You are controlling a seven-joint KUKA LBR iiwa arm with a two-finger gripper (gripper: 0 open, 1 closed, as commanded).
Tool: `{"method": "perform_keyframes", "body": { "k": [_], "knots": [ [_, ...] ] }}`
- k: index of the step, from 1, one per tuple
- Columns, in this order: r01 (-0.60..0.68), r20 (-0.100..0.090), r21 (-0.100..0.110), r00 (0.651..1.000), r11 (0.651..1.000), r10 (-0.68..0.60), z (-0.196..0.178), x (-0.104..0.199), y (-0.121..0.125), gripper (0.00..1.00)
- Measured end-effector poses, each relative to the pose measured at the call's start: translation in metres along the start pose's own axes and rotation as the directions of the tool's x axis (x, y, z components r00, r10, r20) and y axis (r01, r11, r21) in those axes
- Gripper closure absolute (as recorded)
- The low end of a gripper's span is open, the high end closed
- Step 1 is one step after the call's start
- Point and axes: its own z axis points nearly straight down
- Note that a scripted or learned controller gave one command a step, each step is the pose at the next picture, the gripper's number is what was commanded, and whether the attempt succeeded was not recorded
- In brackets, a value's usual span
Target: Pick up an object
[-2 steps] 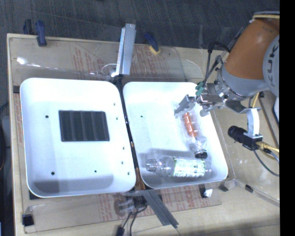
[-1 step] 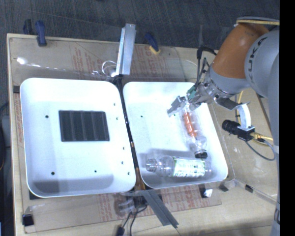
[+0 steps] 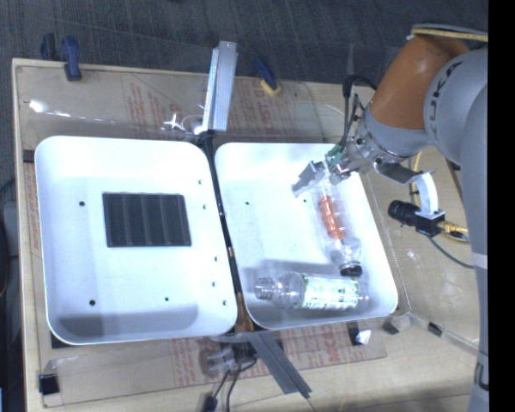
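Note:
Two clear plastic bottles lie in the right bin [image 3: 249, 230]. One with an orange label [image 3: 333, 220] runs lengthwise along the bin's right side, its black cap [image 3: 350, 270] pointing to the front. The other, with a green and white label [image 3: 313, 292], lies crosswise along the front wall. My gripper [image 3: 319, 174] hangs over the back right part of this bin, right at the far end of the orange-labelled bottle. I see nothing held in it.
The left bin [image 3: 69, 170] holds a dark ribbed rectangular panel [image 3: 146, 220] near its middle. A metal bar [image 3: 219, 88] stands upright behind the seam between the bins. Blue clamps [image 3: 70, 57] grip the bench's back edge.

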Motion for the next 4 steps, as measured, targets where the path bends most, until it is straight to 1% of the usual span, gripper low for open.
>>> {"method": "perform_keyframes", "body": {
  "k": [1, 2, 3, 4],
  "knots": [
    [0.126, -0.001, 0.001, 0.992, 0.992, -0.126, -0.055, 0.009, -0.04, 0.0],
    [0.177, -0.001, 0.002, 0.984, 0.984, -0.177, -0.024, 0.003, -0.016, 0.0],
    [0.229, 0.0, 0.0, 0.973, 0.973, -0.229, -0.005, -0.002, 0.005, 0.0],
    [0.27, -0.004, 0.004, 0.963, 0.963, -0.27, 0.107, 0.045, -0.014, 0.0]
  ]
}}
